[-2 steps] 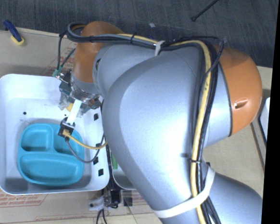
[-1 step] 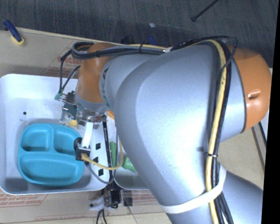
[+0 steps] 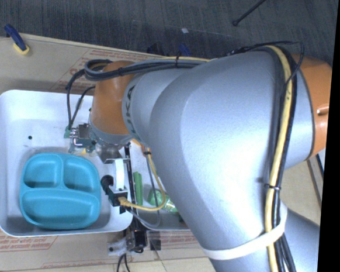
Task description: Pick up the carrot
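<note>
My gripper (image 3: 92, 146) hangs below the orange wrist band over the left bin (image 3: 13, 114), right at the far right corner of a blue divided plate (image 3: 60, 191). The grey arm reaches in from the right and hides most of the right bin and whatever lies under it. The plate's three compartments look bare. Nothing orange other than the robot's own band can be made out.
A narrow green stick-like thing (image 3: 137, 185) and a pale green thing (image 3: 158, 199) peek out under the arm, just right of the wall between the bins. A blue and yellow clamp (image 3: 16, 39) sits on the bench's far left corner.
</note>
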Controlling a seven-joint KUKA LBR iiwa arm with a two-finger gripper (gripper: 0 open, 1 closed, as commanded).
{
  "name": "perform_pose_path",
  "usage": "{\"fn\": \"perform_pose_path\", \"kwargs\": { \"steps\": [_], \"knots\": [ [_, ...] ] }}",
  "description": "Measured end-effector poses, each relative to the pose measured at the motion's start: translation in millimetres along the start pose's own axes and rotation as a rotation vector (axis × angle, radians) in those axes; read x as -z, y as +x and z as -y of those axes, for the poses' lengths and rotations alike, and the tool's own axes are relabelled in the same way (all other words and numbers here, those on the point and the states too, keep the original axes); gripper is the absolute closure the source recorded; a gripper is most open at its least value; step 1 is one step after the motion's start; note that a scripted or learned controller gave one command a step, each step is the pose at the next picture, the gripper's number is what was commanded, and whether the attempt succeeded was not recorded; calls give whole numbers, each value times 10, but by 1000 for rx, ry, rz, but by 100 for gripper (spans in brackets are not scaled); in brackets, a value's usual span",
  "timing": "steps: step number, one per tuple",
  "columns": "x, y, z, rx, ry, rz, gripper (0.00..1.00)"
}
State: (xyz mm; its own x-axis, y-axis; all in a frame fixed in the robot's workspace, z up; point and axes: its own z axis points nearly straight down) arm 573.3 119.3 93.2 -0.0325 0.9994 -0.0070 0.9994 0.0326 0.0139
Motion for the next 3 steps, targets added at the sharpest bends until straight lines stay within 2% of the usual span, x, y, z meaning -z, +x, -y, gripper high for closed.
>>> {"fn": "perform_pose_path", "kwargs": {
  "steps": [1, 2, 3],
  "knots": [
    [444, 290, 64, -149, 1, -3, 100],
    [1593, 500, 709, -499, 22, 0, 100],
    [2495, 1014, 478, -558, 20, -3, 100]
  ]
}}
